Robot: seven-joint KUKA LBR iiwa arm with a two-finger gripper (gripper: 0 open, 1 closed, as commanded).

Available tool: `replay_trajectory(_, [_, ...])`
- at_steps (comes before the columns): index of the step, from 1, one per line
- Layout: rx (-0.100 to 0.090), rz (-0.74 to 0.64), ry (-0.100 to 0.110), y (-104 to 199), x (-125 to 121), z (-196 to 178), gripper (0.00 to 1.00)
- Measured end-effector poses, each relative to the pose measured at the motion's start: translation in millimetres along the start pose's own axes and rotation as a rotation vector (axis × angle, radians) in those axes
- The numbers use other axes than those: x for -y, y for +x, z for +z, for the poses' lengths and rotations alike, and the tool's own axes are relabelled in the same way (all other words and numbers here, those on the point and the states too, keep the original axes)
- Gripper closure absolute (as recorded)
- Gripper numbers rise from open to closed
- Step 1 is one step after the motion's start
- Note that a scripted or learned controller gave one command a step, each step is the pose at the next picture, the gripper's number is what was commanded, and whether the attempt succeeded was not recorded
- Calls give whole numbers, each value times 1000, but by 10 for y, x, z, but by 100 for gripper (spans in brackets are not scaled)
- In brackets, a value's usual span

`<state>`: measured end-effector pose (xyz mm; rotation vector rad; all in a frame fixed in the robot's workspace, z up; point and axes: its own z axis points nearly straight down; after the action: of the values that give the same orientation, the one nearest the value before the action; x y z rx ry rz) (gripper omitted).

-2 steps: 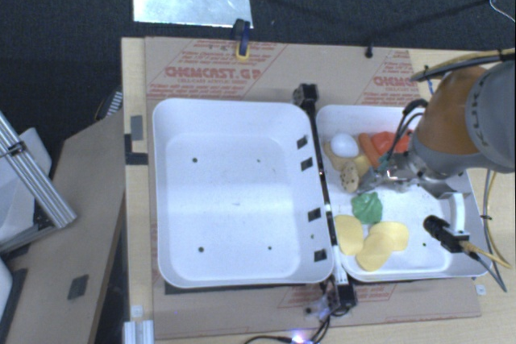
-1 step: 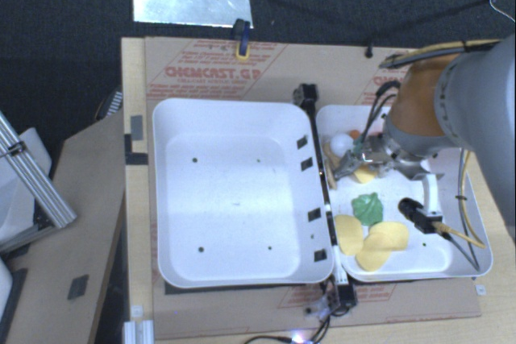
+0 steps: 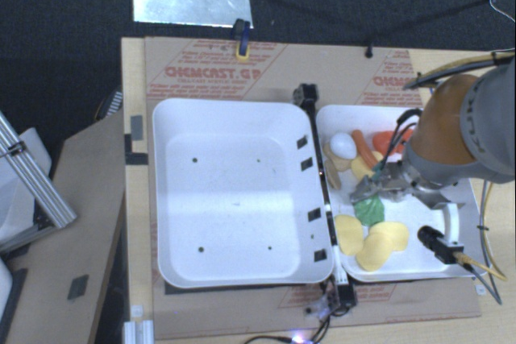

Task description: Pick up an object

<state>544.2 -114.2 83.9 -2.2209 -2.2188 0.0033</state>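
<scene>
Green object (image 3: 371, 210) lies just below the fingers (image 3: 364, 189).

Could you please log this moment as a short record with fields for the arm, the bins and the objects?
arm: grey arm, reaching in from the right over the right bin
gripper: gripper, low, just above the green object
right bin contents: white egg-like object, orange carrot-like object, yellow pieces, green object
left bin: left bin, white

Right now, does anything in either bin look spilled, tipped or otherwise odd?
Nothing stands out. The objects, among them a white egg, sit inside the right bin, and the gripper is down among them.
</scene>
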Motion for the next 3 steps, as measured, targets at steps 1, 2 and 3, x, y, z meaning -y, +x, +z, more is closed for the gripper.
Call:
replay_trajectory(1, [1,-3,-5,12,-30,-108,100])
replay_trajectory(2, [3,-6,-17,37,-61,-1583,100])
replay_trajectory(3, [-2,-4,1,387,439,-978,100])
